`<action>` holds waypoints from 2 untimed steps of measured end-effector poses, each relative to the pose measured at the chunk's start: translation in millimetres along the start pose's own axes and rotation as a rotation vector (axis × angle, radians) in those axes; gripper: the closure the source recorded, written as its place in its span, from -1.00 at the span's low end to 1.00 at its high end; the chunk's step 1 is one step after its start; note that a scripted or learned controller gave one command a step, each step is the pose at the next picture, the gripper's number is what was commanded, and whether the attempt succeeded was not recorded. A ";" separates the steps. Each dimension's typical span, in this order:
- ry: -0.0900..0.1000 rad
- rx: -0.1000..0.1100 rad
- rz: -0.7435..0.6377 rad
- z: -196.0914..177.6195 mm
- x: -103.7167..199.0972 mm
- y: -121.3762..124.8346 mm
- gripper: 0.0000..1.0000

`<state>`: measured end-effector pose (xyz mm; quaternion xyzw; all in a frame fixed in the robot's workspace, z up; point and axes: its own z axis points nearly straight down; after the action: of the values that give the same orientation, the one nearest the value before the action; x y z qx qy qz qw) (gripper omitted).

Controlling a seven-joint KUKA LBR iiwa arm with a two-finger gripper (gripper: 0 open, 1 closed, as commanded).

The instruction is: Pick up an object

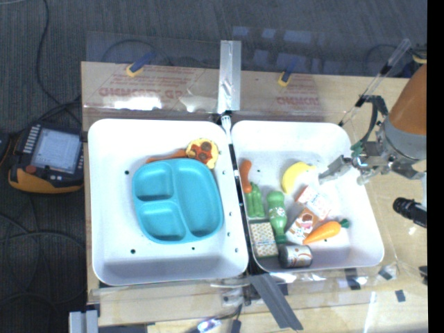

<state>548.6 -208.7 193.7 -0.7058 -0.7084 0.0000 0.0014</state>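
Gripper [338, 166] over right bin [361, 207], near yellow lemon [297, 174]; fingers' state: can't tell | blue tray [177, 200] in left bin [111, 207]

Robot lab: bench [347, 89] with bins [111, 186], teach pendant [45, 158], floor cables [28, 5].

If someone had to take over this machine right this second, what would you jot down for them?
Gripper: over the right bin, near the yellow ball; nothing visibly between its fingers.
Right bin: carrot, green bottles, can, small cartons.
Left bin: blue divided tray, a small toy at its rim.
Done: nothing lifted yet.
Left: grasp one object and raise it.
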 end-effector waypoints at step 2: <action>0.003 0.000 -0.004 -8.3 2.3 1.1 -1.00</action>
<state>549.7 -206.4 202.0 -0.7045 -0.7097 -0.0009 0.0025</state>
